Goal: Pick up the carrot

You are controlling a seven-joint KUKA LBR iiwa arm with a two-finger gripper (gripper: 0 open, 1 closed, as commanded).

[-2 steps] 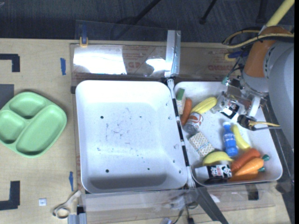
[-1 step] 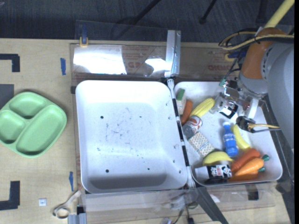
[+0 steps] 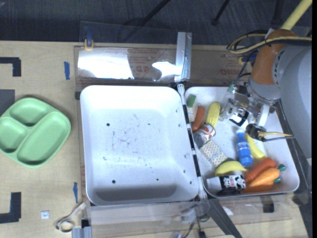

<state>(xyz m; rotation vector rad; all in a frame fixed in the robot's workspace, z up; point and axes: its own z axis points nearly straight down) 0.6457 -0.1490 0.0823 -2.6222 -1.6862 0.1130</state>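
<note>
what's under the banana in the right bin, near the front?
The banana lies partly over a black-and-white carton, with the carrots beside it. Whatever lies directly beneath it is covered.

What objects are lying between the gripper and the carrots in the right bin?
The gripper hangs over the upper part of the right bin. The carrots lie at the near right corner. Between them lie a blue bottle and a yellow banana, low in the bin, so a lifted move probably clears them.
</note>
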